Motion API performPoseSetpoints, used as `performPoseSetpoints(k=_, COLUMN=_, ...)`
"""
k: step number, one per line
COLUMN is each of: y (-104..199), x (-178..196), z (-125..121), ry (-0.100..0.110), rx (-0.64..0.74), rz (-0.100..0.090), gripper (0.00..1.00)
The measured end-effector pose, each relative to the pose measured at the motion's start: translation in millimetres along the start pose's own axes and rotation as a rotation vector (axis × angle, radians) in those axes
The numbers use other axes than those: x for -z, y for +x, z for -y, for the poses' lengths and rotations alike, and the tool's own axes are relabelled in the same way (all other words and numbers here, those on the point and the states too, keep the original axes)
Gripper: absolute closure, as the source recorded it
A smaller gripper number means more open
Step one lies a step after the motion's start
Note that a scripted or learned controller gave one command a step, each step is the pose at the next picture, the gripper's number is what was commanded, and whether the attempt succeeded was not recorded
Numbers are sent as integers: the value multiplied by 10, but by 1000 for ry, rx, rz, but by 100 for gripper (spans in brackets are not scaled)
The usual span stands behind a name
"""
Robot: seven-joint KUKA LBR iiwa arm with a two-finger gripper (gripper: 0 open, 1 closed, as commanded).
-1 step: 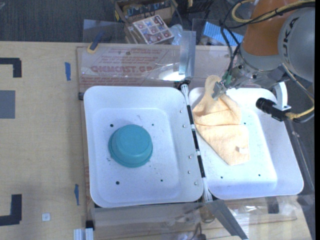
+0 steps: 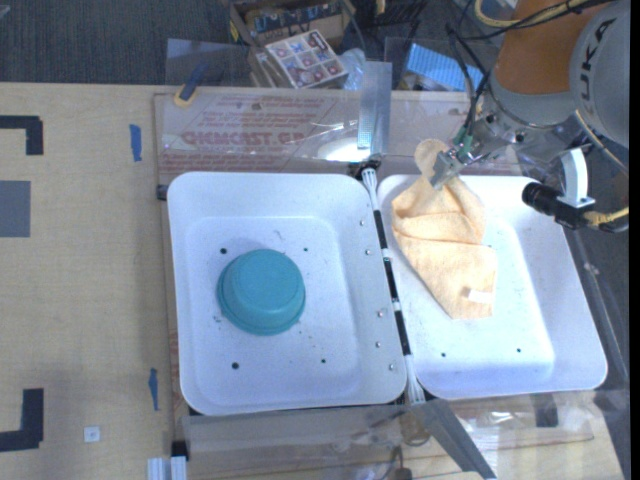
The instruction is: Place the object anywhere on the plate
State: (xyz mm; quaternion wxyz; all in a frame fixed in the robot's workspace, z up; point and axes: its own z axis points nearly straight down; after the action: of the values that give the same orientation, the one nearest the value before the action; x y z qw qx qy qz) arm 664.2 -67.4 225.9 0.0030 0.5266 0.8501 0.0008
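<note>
Nearest, along the bench's front edge, nothing to handle; just beyond, side by side, the two shallow white plastic bins: the left bin (image 2: 195,218) and the right bin (image 2: 560,358). In the left bin, resting on the floor a little left of centre, the round teal plastic plate (image 2: 262,290), turned rim-down by the look of it, well apart from everything else. In the right bin, draped from the far wall down toward the middle, the pale orange terry cloth (image 2: 452,253), crumpled and folded, with its near end lying flat on the bin floor and its far corner pulled up into a peak. At that peak, the two-finger gripper (image 2: 447,168) on the grey arm with the orange band (image 2: 545,28), reaching in from the right: fingers drawn close together, pinching the cloth's raised top corner, so apparently clenched on fabric, though with only a small bite. For the step in hand, judged as the lift: best raised straight up and high enough to clear the trailing end over the divider (image 2: 385,268) between the bins, then carried left slowly to avoid swinging or slipping from so small a pinch. Release best made low over the plate's middle, letting the hanging bulk settle there first.
</note>
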Motion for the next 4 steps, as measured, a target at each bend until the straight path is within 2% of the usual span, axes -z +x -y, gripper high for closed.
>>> performPoseSetpoints(k=2, y=965, x=171, z=-365, ry=-1, rx=796, rz=-3, gripper=100)
performPoseSetpoints(k=3, y=1429, x=238, z=-490, ry=-3, rx=1105, rz=-4, gripper=100)
performPoseSetpoints(k=4, y=1941, x=147, z=-745, ry=-5, rx=1111, rz=-1, gripper=100)
